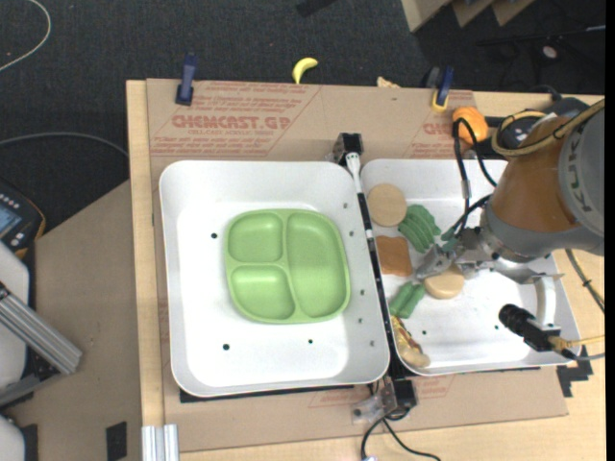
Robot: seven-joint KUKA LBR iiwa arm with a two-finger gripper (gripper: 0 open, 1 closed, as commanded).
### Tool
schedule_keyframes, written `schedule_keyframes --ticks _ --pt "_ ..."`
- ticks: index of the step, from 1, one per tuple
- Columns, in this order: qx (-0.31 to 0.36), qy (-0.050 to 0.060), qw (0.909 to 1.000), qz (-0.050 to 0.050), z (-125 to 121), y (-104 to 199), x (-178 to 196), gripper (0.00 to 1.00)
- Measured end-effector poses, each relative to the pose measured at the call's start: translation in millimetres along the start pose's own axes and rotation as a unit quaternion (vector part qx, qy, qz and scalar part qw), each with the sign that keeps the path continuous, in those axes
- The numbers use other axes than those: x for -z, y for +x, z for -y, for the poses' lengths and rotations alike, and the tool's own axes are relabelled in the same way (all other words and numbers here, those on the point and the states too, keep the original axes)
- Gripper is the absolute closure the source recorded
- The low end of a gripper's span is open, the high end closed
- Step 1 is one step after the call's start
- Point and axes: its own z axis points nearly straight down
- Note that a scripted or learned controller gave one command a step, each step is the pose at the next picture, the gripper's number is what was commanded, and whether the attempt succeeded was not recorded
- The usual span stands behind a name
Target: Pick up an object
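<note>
**A:** You asked where things stood. The arm (538, 195) reached in over the right bin (480, 349), and the gripper (444, 260) sat low among the small pieces near that bin's left side. Whether it was open, closed or gripping anything, I could not tell; the wrist hid too much.

**B:** And what could you have picked?

**A:** Just beside the gripper lay a tan disc (443, 285), touching or nearly touching it. Above it was a dark green ridged piece (420, 225), a larger tan disc (386, 203) near the bin's top left, an orange-brown block (393, 254) against the divider, and a second green piece (406, 300) below that. The left bin (192, 257) held a green divided plate (286, 264).

**B:** How would the disc have handled?

**A:** My guess is light and stiff, like toy food, with a smooth and perhaps slippery top. You would have done best to pinch it across its rim, edge to edge. The neighbours crowded it, so a finger could have nudged the green piece.
</note>
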Motion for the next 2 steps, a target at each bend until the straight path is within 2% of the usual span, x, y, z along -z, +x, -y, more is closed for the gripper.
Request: schedule_keyframes --ticks 1,2 --pt "0.005 -0.006 1.0 -0.001 -54 59 95 1.0" --pt "0.003 0.003 1.0 -0.002 -18 111 98 1.0"
